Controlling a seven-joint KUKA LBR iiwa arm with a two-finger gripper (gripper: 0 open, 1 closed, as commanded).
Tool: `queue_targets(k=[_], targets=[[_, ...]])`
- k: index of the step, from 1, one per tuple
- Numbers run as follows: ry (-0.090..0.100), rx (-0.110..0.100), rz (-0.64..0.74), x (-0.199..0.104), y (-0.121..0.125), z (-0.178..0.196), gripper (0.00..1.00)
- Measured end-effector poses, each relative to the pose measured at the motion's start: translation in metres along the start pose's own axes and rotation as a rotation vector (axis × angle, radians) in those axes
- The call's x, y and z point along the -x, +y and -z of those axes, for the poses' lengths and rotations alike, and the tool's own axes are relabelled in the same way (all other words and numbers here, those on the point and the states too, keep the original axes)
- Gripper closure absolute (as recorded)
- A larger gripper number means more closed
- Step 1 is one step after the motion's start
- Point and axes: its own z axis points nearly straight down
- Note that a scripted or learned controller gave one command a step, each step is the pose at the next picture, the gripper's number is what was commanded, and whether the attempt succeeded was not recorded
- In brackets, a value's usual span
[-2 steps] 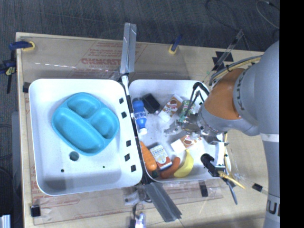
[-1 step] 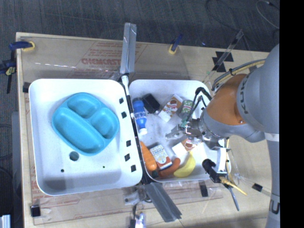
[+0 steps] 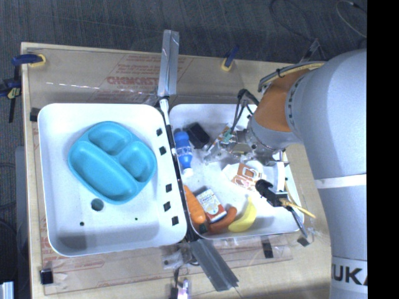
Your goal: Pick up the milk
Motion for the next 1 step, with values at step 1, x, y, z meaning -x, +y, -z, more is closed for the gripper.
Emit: queue_targets(k=[1], targets=[[0.001,-0.004,0.135,0.0207,-0.0742,-0.0023,0.0]])
